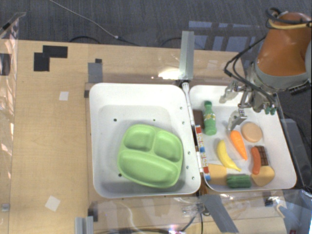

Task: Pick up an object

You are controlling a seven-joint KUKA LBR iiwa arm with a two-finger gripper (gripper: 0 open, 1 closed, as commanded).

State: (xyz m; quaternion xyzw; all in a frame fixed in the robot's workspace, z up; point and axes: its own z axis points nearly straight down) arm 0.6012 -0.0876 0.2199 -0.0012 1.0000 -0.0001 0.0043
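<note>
My gripper (236, 120) hangs over the upper middle of the right bin (287, 145), just above the top end of an orange carrot (238, 144). Nothing shows held in it. A green bottle (210, 118) lies to its left along the bin's left side. A round beige cookie (252, 131) sits just right of the carrot. A yellow banana (225, 155) lies below and left of the carrot. The grey arm with its orange band (285, 45) comes in from the upper right.
The right bin's lower part also holds a red sausage (256, 161), a brown chocolate bar (263, 155), a green pickle (238, 181) and yellow-orange pieces (263, 176). A green divided plate (151, 155) lies in the left bin (105, 106). A divider wall (192, 130) separates the bins.
</note>
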